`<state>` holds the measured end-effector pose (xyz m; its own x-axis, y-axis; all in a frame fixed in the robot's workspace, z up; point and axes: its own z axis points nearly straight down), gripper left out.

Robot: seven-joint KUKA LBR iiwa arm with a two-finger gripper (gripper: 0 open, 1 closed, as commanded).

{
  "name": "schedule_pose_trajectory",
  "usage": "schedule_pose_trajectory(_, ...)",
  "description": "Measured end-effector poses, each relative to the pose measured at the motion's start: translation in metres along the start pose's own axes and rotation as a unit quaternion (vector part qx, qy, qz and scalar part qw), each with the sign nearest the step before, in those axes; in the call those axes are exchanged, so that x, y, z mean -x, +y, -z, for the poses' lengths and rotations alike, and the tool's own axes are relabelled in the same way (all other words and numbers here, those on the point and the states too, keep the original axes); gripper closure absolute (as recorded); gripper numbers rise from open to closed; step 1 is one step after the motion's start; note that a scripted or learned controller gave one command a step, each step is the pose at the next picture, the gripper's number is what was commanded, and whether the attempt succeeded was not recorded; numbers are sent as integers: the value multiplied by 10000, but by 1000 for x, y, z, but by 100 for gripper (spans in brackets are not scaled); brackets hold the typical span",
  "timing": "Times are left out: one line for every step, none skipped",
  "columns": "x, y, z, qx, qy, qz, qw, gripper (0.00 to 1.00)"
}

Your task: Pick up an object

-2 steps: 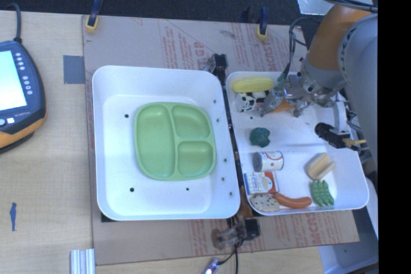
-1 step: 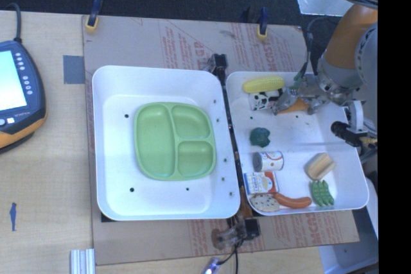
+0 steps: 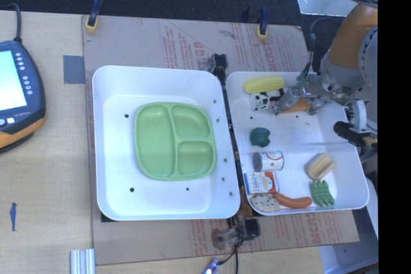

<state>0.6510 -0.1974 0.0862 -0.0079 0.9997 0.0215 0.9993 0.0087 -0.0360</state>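
The right bin point(image 3: 350, 202) holds several toy foods: a yellow corn cob point(image 3: 263, 84), a black-and-white cow-patterned piece point(image 3: 259, 101), a dark green broccoli point(image 3: 260, 136), a small can point(image 3: 269, 160), a bread roll point(image 3: 319, 165), a green bunch point(image 3: 322, 192), a sausage point(image 3: 292, 201) and a small carton point(image 3: 259, 182). My gripper point(image 3: 287, 104) sits low at the bin's far side, just right of the cow piece and below the corn. An orange piece point(image 3: 297, 108) lies right at the gripper, partly hidden by it.
The left bin point(image 3: 109, 138) holds a green divided plate point(image 3: 174, 140). A teach pendant point(image 3: 16, 93) lies at the bench's left edge. Clamps stand at the board's far edge point(image 3: 262, 21). The arm point(image 3: 350, 54) hangs over the right bin's far right corner.
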Motion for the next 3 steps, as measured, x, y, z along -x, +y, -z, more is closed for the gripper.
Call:
schedule_pose_trajectory(-7, -1, 1, 31, -78, -19, 10000, 0)
schedule_pose_trajectory(-2, 0, 1, 11, -25, -6, 10000, 0)
schedule_pose_trajectory(-1, 0, 0, 10, -19, -3, 10000, 0)
